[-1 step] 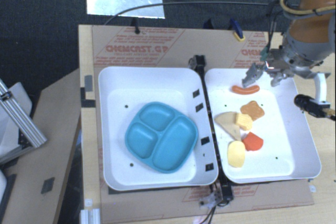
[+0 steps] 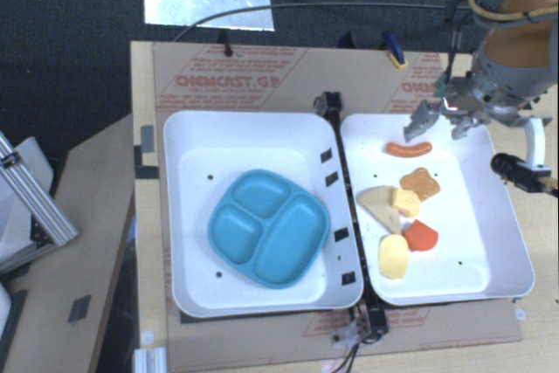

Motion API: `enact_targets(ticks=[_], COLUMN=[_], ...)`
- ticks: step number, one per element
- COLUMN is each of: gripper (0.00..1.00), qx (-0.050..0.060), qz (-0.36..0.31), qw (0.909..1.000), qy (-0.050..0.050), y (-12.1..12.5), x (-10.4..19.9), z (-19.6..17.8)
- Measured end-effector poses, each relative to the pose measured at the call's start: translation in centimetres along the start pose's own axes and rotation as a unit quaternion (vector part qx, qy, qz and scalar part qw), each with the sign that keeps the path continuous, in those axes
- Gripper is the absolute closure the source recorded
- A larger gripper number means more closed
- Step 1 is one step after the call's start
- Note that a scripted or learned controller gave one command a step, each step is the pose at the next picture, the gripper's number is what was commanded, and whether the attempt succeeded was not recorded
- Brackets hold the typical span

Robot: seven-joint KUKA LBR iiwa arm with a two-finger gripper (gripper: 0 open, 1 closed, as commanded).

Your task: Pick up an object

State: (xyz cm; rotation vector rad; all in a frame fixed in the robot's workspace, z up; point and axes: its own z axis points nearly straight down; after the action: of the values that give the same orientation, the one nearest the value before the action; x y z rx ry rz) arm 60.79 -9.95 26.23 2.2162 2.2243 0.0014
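Left white bin [image 2: 188,214] holds a blue three-compartment plastic plate [image 2: 268,227]. Right white bin [image 2: 498,240] holds clustered toy food. Gripper [image 2: 441,120] spread, grasping nothing, above the bin's far edge beside the orange-red toy sausage [image 2: 408,149]. Risk: the round sausage rolls aside, fingers close on air.

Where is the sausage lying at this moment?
The sausage lies in the right bin, near its far edge, just beyond the brown toy piece and just below the gripper.
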Motion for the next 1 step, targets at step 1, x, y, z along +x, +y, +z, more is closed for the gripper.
enact_targets(ticks=[1], gripper=[0.00], qx=[0.002], qz=[0.001], qw=[1.0000], qy=[0.000], y=[-0.28], x=[-0.26], z=[6.16])
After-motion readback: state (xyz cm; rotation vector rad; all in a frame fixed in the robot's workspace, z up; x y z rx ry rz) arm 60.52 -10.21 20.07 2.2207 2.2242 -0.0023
